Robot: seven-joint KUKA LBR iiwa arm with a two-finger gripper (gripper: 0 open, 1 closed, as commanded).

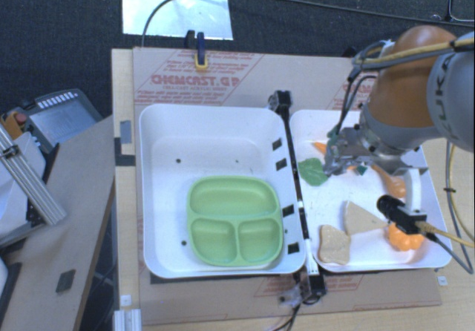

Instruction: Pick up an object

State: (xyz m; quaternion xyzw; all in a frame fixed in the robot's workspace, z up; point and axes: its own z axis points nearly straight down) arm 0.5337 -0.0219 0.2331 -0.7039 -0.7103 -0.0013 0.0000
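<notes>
Table [126,174]: dark carpet behind, cardboard beneath both bins.
Claw [338,162]: mine, grip unclear, just beside green leaf [312,171].
Right bin [312,125]: bread [335,245], wedge [361,217].
Left bin [159,125]: green tray [234,220].

Cardboard-topped bench [200,77], left bin [159,136], right bin [315,218]

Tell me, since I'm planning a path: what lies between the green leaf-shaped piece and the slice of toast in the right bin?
In the camera view, only bare white bin floor lies between the green leaf-shaped piece and the slice of toast.
</notes>
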